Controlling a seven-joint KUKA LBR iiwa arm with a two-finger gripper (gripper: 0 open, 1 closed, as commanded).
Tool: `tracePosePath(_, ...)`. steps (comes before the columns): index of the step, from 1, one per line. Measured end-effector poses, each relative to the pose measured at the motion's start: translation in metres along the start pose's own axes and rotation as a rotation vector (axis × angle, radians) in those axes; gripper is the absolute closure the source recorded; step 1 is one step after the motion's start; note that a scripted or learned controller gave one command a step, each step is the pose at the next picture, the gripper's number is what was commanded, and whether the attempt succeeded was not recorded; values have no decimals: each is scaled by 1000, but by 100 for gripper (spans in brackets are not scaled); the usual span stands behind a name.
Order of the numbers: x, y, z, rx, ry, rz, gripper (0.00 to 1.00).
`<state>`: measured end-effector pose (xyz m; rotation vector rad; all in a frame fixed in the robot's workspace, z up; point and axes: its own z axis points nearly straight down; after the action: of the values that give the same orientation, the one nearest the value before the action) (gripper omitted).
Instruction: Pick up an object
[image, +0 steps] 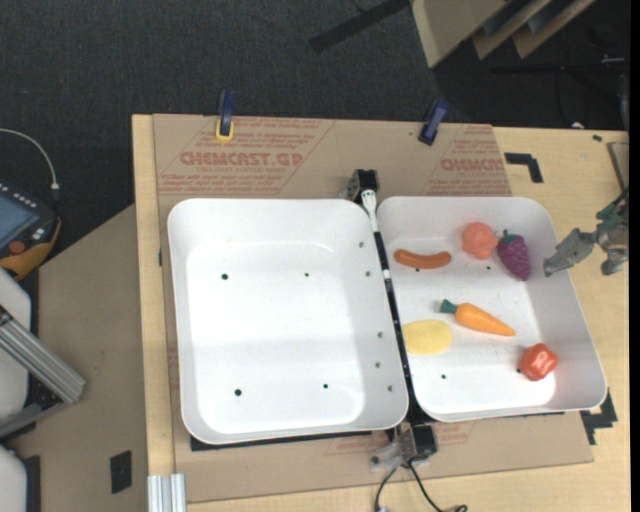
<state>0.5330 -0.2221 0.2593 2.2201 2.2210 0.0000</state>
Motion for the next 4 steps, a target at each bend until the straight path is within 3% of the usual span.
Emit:
tracePosePath(1, 0, 1, -11, -3, -2, -1, 100)
tracePosePath(2, -2, -57, 9, 6, 3, 4, 100)
tracePosePath(3, 6, -24, -110, -14, -6, -4, 100)
tracePosePath(4, 33, 3, -67, 3, 2, -3, 100)
